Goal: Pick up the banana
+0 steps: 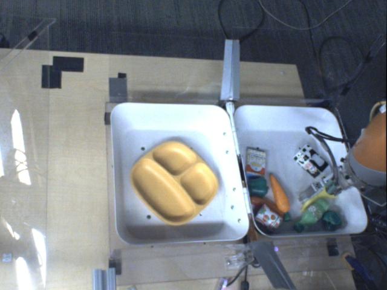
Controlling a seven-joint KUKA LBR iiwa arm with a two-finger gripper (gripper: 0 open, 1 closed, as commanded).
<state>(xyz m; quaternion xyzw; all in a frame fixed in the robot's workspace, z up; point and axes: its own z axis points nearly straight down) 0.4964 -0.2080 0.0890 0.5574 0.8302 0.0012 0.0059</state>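
A small yellow banana (317, 200) lies in the near right part of the right bin (278, 122), close to its front wall. It is curved, with one end tipped up toward the robot's hand (326, 183), which sits just above and beside it. The view does not show whether the hand is released or clenched, and nothing can be seen gripped in it. The grey arm (370, 153), with its orange band, reaches in from the right.

The banana looks like a light, smooth plastic toy: stiff, not fragile, but likely to slip or roll. The middle of the curve, pinched across its narrow width, seems the best place to take hold.

Dark green and teal pieces (320, 217) crowd just in front of the banana, touching or nearly so. An orange carrot (278, 193) lies to the left, near a green piece (257, 186), a small red-and-white packet (269, 217) and a small carton (256, 160) with an orange label. Printing shows on the carton and packet, but it is too small to read.

The left bin (139, 125) holds a yellow divided tray (174, 180) with three hollows. Both bins rest on a pale wooden surface (72, 162).
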